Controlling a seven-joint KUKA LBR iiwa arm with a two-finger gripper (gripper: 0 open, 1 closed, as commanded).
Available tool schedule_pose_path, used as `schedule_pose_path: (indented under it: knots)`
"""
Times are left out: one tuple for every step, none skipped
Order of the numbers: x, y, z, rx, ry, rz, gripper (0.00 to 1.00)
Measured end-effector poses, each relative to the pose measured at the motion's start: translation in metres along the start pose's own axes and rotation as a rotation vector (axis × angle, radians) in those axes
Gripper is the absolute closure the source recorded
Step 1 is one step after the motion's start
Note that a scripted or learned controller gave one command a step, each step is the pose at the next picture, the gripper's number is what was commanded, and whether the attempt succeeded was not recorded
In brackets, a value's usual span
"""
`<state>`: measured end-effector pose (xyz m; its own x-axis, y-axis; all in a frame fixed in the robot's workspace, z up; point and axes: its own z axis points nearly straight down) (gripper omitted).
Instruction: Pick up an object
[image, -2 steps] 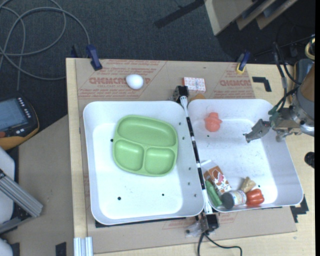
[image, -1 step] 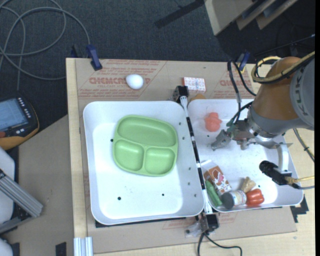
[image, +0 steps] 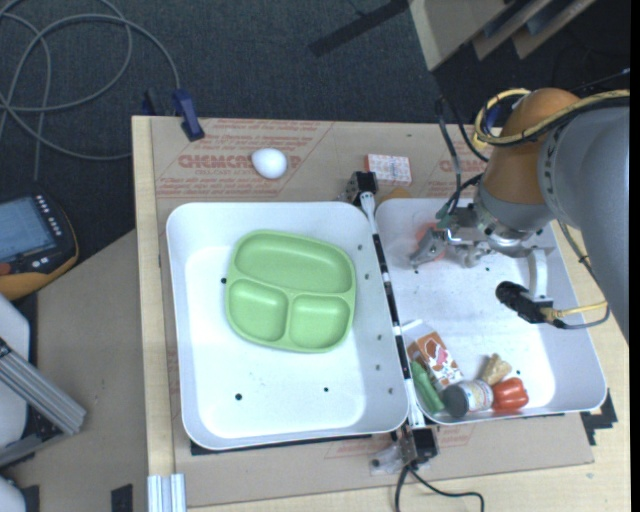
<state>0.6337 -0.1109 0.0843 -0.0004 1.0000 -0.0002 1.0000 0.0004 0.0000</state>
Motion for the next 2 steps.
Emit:
schedule_pose_path:
  knots:
    - [0.018,0.033,-0.001,-0.002,0.000,-0.001,0.00]
    - [0.018,0.034,-0.012,-0.006,-0.002,-0.002,1.00]
